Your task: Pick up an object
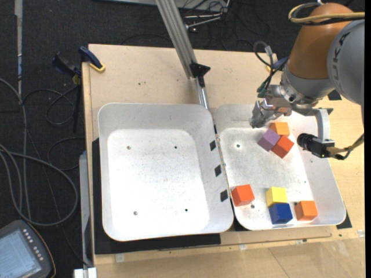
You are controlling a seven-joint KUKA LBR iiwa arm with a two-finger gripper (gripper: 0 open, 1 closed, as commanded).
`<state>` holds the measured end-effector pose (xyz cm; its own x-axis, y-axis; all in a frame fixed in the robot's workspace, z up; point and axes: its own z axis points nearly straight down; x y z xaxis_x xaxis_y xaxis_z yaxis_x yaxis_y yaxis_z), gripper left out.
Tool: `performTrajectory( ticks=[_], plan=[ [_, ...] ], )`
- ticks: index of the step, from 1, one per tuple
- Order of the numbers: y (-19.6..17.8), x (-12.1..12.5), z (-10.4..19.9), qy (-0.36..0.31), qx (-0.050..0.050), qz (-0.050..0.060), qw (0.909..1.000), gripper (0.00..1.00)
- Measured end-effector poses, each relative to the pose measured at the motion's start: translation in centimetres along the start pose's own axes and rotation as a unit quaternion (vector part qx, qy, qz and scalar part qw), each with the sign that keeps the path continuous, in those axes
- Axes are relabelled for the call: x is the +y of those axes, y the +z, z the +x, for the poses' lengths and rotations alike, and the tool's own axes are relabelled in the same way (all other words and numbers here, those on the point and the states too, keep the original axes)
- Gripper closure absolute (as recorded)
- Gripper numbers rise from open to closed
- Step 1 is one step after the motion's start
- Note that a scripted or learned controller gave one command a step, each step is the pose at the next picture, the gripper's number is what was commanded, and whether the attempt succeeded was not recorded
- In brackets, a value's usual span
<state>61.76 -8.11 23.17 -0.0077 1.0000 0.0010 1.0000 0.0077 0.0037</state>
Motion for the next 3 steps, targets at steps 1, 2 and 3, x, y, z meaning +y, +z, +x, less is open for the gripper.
performTrajectory(
  ticks=[1, 2, 3],
  plan=[
    [-1.0, 1.8, 5.2, 0.000, 0.000, 0.000, 1.0000, 1.00],
    [-0.8, 3.4, 9.5, 0.001, 0.000, 0.000, 1.0000, 1.00],
    [-1.1, 5.2, 14.7, 0.000, 0.000, 0.000, 1.0000, 1.00]
  ],
)
